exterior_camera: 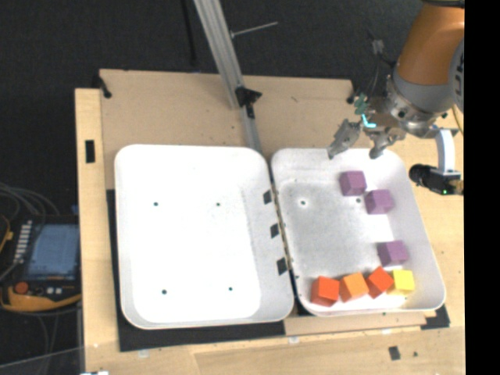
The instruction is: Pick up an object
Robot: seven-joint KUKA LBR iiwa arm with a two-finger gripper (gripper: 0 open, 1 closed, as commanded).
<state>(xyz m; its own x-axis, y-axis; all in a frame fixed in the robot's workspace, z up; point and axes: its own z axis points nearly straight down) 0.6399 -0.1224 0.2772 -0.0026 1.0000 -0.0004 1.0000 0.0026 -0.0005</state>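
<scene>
From my remote station I see the pincer (358,143) hanging over the far rim of the right bin (312,180), its two fingers spread apart with nothing between them. The arm (428,49) above it is cut off by the top and right edges of the view, so I can make out only the orange band and the grey wrist.

Just below the pincer, a little toward the near side, lies a purple cube (352,182). A second purple cube (379,201) sits just past that one, farther from the pincer, and a third purple cube (392,251) lies well below. Farthest from the pincer, along the bin's near wall, stands a row: a red-orange cube (325,290), an orange cube (353,285), a red cube (380,280) and a yellow cube (403,280). They sit packed so close that I cannot tell which ones touch.

Well to the pincer's left is the left bin (195,233).
</scene>
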